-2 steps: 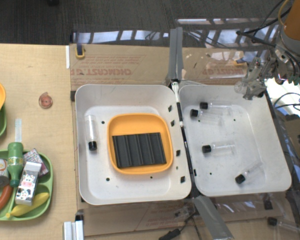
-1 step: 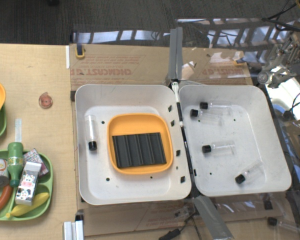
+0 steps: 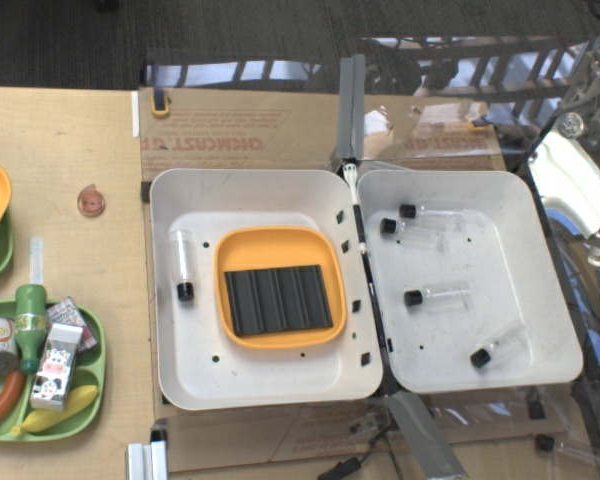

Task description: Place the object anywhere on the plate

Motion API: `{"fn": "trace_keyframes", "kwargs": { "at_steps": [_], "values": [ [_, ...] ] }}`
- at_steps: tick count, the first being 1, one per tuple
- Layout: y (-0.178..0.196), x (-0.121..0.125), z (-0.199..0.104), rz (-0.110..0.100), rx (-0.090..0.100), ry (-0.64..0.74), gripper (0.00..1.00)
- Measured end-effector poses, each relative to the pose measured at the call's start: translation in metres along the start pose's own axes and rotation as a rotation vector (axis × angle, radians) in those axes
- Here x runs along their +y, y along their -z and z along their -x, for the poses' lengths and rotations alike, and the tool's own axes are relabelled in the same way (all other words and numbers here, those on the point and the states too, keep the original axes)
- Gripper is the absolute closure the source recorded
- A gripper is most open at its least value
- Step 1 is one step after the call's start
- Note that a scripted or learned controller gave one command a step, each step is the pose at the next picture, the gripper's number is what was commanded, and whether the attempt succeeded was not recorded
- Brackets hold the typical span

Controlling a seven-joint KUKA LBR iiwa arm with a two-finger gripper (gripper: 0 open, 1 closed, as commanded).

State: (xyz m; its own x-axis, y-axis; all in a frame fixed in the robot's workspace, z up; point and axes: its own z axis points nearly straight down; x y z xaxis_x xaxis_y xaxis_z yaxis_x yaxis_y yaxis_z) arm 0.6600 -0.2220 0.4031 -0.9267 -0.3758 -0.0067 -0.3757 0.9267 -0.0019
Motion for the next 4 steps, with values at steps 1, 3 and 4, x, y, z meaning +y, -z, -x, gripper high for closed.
{"fn": "trace_keyframes", "kwargs": {
  "at_steps": [1,3,4],
  "values": [
    [0.039,0.0,0.0,0.001,0.0,0.327,1.0],
    [0.038,0.001,0.001,0.005,-0.001,1.138,1.0],
    [0.039,0.046,-0.112,0.008,0.001,1.189,1.0]
  ]
}}
